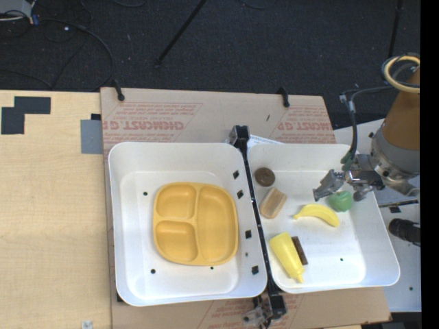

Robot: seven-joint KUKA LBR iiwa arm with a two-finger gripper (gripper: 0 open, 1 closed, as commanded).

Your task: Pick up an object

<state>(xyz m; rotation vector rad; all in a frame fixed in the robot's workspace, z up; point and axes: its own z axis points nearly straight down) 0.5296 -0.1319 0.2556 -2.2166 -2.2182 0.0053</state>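
Note:
My gripper (343, 191) hangs over the right bin (374, 269), near its right wall. It is open, with one finger on each side of a small round green object (341, 201) that lies just below it. The fingers do not visibly press on the object. A yellow banana (317, 214) lies just left of the green object. Further left are a tan block (273, 203) and a small brown disc (265, 177). A yellow bottle-shaped object (285, 253) with a dark piece (298, 250) beside it lies toward the bin's front.
The left bin (130, 184) holds a yellow divided plate (195, 223). A black divider (250, 211) runs between the bins. The arm's grey body and orange band (403, 108) rise at the right. Bare bin floor lies at the front right (350, 262).

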